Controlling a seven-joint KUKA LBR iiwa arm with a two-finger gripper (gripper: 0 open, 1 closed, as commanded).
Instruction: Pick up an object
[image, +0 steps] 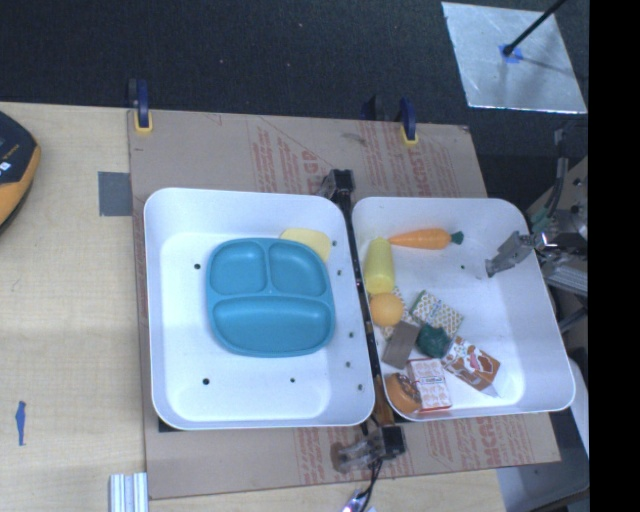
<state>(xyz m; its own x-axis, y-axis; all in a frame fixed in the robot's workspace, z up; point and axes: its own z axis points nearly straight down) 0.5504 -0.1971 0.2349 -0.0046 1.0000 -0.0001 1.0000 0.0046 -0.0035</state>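
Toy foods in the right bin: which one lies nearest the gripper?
The toy carrot, orange with a green tip, at the bin's far edge. It lies closest to the gripper; the yellow corn and the packets sit farther off.

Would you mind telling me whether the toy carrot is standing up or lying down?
Lying down. The carrot rests flat on the floor of the right bin, orange body pointing left, green top pointing right.

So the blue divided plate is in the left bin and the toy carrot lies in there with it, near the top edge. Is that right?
Not quite. The blue divided plate is in the left bin, but the toy carrot lies in the right bin, near its top edge. The camera view shows it there, beside a yellow cylinder.
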